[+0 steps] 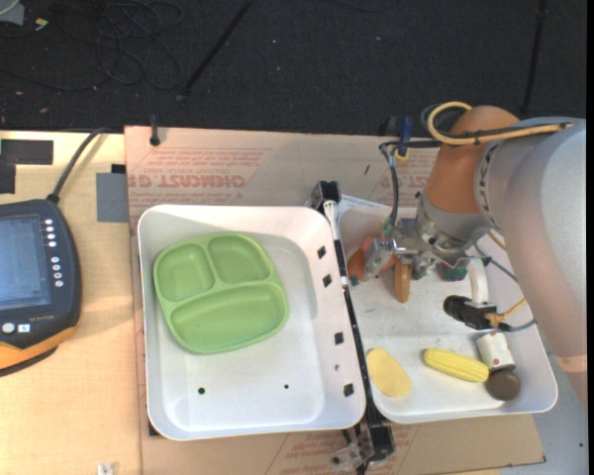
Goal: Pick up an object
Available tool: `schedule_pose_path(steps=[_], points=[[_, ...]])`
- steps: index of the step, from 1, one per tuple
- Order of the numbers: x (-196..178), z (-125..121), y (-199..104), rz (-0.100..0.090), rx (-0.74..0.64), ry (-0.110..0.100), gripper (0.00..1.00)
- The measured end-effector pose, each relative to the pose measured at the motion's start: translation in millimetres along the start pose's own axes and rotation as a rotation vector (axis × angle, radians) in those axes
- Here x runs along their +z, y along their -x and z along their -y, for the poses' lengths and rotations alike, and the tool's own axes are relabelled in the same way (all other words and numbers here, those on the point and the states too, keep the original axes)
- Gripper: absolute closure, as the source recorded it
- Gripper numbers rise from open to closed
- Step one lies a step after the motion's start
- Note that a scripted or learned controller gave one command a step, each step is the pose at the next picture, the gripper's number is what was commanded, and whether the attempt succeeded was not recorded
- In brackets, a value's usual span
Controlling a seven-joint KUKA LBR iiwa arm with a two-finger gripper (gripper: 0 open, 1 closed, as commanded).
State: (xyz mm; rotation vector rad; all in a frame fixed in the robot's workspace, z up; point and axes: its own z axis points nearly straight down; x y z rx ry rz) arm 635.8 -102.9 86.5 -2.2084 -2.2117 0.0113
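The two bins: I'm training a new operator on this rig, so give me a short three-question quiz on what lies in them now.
1. True or false: the green tray lies in the right bin.
2. Which lies nearest the corn cob? A) the green tray B) the yellow piece C) the pendant
3. Fill in: the claw is over the ____ bin.

Key
1. False; it lies in the left bin.
2. B.
3. Right.
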Motion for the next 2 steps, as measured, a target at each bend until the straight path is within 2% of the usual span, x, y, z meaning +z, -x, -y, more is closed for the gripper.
schedule_pose_path(steps=[1, 2], points=[[-10.1, 0.6, -1.6, 0.000, -0.004, 0.002, 1.00], [-104.2, 35.7, -60.5, 0.004, -0.003, 0.018, 1.00]])
